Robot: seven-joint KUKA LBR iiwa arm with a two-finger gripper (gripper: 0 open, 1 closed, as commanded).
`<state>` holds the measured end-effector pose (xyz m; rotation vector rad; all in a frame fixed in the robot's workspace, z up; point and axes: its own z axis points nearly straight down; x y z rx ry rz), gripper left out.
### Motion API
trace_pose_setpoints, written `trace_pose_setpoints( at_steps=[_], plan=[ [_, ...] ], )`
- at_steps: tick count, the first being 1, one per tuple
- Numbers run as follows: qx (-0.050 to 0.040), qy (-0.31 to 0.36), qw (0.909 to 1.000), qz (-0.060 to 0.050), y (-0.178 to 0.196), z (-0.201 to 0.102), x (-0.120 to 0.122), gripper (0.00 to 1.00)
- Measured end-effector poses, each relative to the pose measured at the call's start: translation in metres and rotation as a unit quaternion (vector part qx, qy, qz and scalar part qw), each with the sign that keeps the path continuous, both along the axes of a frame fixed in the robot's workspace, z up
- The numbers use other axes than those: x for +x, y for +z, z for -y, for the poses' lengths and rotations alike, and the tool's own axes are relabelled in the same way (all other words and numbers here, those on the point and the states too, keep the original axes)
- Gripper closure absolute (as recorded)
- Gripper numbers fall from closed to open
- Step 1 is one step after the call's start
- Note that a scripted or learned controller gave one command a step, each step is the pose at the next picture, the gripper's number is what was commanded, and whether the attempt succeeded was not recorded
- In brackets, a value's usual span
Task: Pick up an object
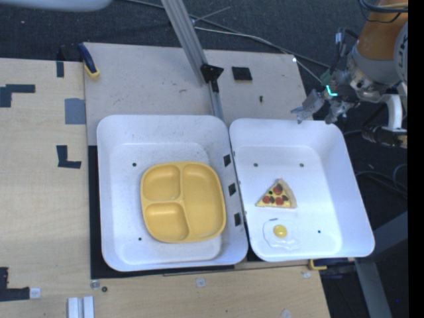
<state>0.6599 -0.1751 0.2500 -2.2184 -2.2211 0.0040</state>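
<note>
Pizza slice [277,195] tip points up-frame, long axis near vertical; gripper [320,110] apart.

From where I stand, no writing, label, brand or number can be read on the tabletop [152,78], either white bin [112,177], or the yellow tray [182,201].

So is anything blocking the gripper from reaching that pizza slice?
Nothing visible does. The gripper hangs above the right bin's far rim, and bare white floor lies between it and the pizza slice. The fried egg lies beyond it.
</note>
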Motion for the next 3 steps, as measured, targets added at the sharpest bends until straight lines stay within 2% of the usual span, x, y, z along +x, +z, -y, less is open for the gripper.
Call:
trace_pose_setpoints(
  at_steps=[1, 3],
  plan=[
    [-0.0002, 0.0, 1.0, 0.001, 0.001, 0.0, 0.001, 0.0],
    [-0.0004, 0.001, 1.0, -0.001, -0.125, 0.001, 0.004, 0.0]
  ],
)
